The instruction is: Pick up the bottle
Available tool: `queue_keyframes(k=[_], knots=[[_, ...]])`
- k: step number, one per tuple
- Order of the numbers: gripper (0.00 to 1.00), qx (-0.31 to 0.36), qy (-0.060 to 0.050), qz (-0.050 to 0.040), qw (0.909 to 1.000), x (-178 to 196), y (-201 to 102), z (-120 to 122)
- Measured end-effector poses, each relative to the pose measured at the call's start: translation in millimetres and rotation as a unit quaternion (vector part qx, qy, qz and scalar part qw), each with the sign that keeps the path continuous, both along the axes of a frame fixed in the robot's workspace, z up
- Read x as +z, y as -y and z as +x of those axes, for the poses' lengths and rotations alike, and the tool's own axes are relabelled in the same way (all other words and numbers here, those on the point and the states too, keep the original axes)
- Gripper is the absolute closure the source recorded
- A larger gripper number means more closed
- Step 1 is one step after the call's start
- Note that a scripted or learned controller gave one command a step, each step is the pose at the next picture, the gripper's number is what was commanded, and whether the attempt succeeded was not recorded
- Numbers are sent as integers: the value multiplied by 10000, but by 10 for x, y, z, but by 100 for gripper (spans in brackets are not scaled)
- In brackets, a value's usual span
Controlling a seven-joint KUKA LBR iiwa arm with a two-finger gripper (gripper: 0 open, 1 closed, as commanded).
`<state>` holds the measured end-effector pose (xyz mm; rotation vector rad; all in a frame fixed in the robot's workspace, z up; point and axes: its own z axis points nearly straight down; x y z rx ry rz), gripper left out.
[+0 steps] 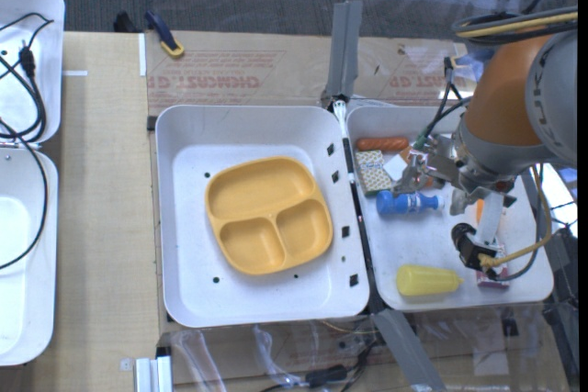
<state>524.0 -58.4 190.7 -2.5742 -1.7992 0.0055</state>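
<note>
The blue bottle (409,202) lies on its side in the right bin (528,289), its white cap end pointing right. My gripper (420,172) hangs just above the bottle's upper edge, reaching in from the right under the orange wrist band. The bottle rests on the bin floor and part of its top is hidden by the gripper.
Also in the right bin are a sausage (381,143), a checkered packet (370,170), a yellow lemon-shaped piece (427,281) and a small orange item (480,212). A yellow divided plate (268,214) sits in the left bin (175,225). Cables trail beside the wrist.
</note>
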Motion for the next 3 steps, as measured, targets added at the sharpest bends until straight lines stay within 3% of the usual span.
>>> queue_keyframes(k=[1,2,3], knots=[[0,44,-12,4,10000,-839,463,65],[0,-103,-27,10,9999,-1010,346,78],[100,-114,-40,7,9999,-929,360,72]])
